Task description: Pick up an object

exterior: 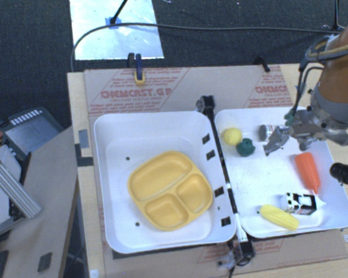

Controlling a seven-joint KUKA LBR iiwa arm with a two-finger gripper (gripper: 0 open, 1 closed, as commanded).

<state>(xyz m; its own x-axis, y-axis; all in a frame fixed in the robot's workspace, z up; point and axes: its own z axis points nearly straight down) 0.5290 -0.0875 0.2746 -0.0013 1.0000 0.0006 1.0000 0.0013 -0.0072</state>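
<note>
The arm (338, 86) is cropped at the right edge.

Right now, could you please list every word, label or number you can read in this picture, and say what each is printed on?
"CHEMCAST GP": red print on the protective sheet behind the left bin.
"CHEMC...": the same red print by the right bin, cut off by the arm.
Fainter red print along the sheet's front edge: too blurred to read.

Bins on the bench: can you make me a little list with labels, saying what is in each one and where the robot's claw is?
left bin: white shallow bin with a yellow three-part plastic tray
right bin: yellow ball, dark green lump, orange toy carrot, yellow toy corn cob, black-and-white small toy
gripper: grey two-finger gripper above the right bin, beside the green lump, holding nothing
</note>
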